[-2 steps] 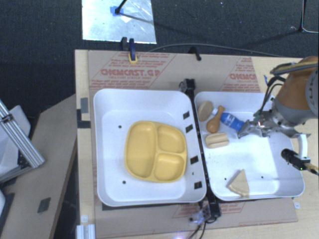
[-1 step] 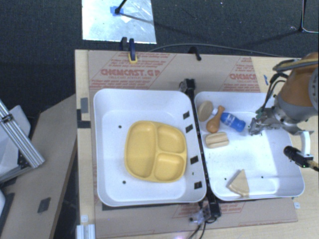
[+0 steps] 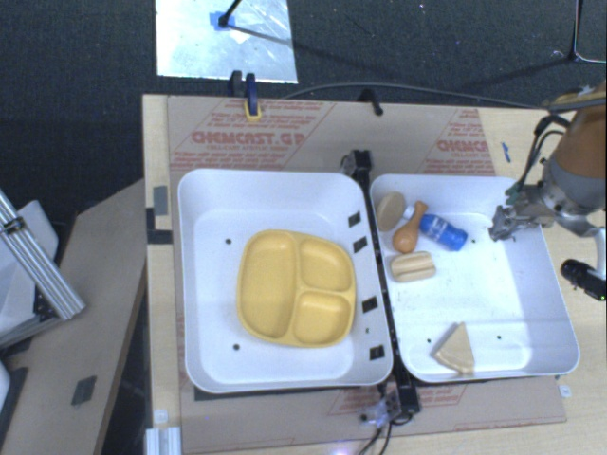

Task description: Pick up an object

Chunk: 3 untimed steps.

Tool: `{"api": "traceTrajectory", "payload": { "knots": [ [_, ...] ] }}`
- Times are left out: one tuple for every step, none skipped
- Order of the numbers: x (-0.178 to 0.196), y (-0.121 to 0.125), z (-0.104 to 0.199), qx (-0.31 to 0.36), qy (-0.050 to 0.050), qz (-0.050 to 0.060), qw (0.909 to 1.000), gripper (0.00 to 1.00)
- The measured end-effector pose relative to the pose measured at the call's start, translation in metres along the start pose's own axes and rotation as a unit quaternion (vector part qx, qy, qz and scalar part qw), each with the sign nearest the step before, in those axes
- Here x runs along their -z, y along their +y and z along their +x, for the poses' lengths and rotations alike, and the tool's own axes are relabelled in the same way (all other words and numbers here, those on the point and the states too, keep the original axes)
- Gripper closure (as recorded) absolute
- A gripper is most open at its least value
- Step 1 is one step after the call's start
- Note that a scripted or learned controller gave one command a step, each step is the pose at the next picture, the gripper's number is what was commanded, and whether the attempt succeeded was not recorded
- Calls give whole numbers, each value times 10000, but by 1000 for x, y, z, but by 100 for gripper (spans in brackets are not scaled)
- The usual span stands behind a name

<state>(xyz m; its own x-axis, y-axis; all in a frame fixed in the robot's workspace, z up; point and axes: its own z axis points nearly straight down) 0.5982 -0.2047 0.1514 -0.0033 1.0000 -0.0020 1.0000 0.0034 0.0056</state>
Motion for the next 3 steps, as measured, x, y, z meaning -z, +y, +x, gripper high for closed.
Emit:
{"api": "traceTrajectory", "payload": {
  "knots": [
    [64,6,-2,7,-3,-12,10000,100],
    [59,7,-2,8,1,11,10000,100],
    [65,13,51,26,12,18,10000,100]
  ]
}}
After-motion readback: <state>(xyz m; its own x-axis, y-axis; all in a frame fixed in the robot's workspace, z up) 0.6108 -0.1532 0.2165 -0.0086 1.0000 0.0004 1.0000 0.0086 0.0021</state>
